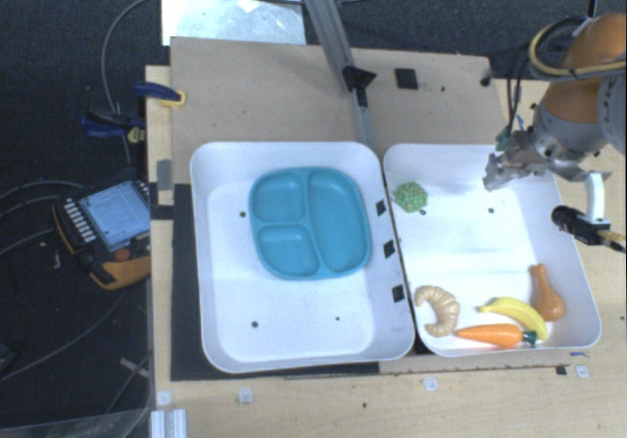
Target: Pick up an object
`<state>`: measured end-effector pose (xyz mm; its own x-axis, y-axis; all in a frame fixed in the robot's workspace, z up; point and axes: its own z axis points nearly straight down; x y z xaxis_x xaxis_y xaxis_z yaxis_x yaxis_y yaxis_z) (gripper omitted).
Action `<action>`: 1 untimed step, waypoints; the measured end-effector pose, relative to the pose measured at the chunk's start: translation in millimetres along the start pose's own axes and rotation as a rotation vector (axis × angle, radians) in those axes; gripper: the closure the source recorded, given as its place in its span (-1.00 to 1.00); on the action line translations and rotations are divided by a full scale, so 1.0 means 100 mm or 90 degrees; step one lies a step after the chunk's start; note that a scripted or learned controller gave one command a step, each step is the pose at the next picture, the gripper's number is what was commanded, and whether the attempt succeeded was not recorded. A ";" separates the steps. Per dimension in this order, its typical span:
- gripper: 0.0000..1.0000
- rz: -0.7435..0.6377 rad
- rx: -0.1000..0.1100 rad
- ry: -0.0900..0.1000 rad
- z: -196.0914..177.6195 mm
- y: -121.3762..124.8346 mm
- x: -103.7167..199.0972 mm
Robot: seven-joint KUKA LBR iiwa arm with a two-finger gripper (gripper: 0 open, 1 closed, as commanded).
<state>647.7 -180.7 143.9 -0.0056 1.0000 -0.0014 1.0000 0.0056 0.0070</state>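
Four foods hug the right bin's near edge; middle bare.

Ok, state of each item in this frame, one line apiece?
blue divided plate: upright in left bin, nothing on it
broccoli: right bin, far corner, alone
croissant: near edge, free
banana: resting against carrot
drumstick: lying free
gripper: above right bin, holding nothing visible

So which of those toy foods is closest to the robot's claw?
The green broccoli, alone at the right bin's far left corner. The croissant, banana, carrot and drumstick cluster along the near edge.
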 end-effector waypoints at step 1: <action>1.00 -0.001 -0.001 0.000 -0.45 0.06 0.01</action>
<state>653.6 -179.8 189.3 -0.0068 1.0000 -0.0020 0.9999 0.0068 0.0081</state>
